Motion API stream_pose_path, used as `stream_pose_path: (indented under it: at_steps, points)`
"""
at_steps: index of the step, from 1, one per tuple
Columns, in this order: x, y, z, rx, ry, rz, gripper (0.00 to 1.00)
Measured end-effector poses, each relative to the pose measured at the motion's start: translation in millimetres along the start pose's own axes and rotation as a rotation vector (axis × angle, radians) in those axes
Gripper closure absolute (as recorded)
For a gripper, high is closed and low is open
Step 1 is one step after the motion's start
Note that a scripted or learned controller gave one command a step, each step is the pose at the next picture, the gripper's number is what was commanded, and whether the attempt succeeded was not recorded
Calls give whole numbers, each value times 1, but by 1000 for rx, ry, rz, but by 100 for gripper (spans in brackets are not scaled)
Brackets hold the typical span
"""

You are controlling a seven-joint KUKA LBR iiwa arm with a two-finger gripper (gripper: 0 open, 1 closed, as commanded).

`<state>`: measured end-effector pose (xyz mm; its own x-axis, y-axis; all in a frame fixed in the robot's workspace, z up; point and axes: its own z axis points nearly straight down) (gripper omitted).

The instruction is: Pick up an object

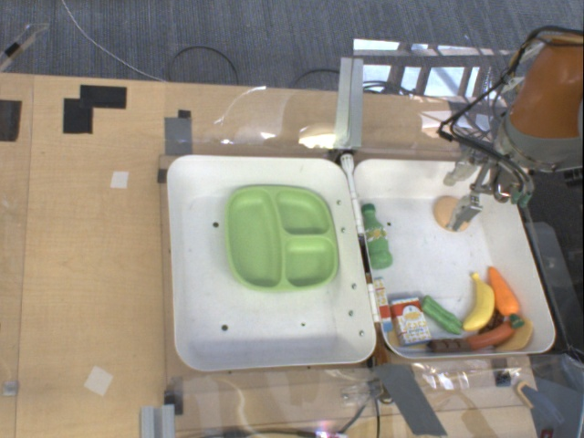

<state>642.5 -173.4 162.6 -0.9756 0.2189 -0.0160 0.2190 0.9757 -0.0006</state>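
Camera view: end effector (476,199) low over right bin (534,272), beside tan disc (446,213).

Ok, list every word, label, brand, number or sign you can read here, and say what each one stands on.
No text in this view reads clearly.
Small carton in the right bin: printed red and blue front, lettering too small and blurred to read.
Green bottle: any label is too blurred to read.
Green divided plate in the left bin: no marking visible.

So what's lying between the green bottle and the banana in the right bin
Mostly bare white bin floor between the green bottle and the banana; a green pepper lies just below that line.
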Motion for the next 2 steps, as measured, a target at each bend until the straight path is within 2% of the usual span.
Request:
stream_pose_path:
  at_steps: [1,2]
  points:
    - [71,-18,72,-1,1,-111,0]
    - [130,-43,70,-1,-1,9,0]
